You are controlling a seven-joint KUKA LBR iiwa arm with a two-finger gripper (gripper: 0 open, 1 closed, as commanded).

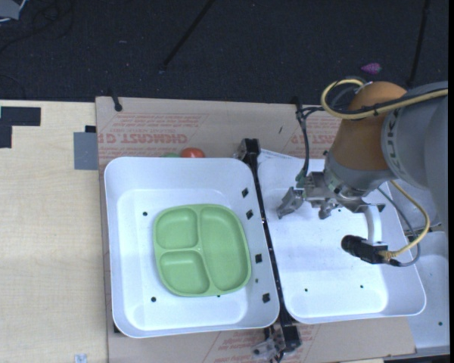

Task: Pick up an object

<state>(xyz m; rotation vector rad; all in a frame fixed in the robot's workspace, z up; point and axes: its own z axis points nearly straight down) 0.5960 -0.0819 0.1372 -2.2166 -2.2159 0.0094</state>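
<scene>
Jaws over R bin; green tray in L bin

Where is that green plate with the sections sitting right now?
The green divided plate lies flat in the left white bin, near its middle; the gripper is over the right bin.

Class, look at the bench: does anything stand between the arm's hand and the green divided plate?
Yes. The hand is over the right bin, the green divided plate lies in the left bin, and their adjoining rims with black clips run between.
</scene>
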